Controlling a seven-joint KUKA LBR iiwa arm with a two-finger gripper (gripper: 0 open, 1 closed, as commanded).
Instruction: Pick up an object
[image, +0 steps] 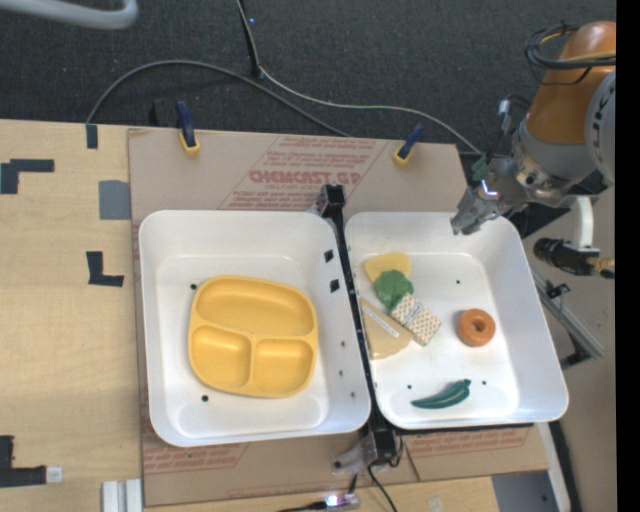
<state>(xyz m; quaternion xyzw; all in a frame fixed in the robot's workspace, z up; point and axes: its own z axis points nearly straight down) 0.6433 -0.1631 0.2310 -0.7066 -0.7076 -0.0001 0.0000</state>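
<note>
Camera view: two-finger gripper (468, 222) poised over right white bin's (535, 330) far corner, finger spread impossible to tell. Below it, nothing blocking: orange ring-shaped doughnut toy (476, 327) nearest, dark green pepper (441, 395) further down. Leftward, green broccoli (393, 287), patterned wafer block (416, 319), pale yellow pieces. Beyond, left white bin (160, 300) holding yellow three-compartment plastic plate (253, 335).

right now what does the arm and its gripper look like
The arm is a rounded grey metal casing with a glossy orange band near its top. Dark cables loop around the upper part. The wrist narrows to a small grey and black two-finger gripper with metallic parts.
</note>
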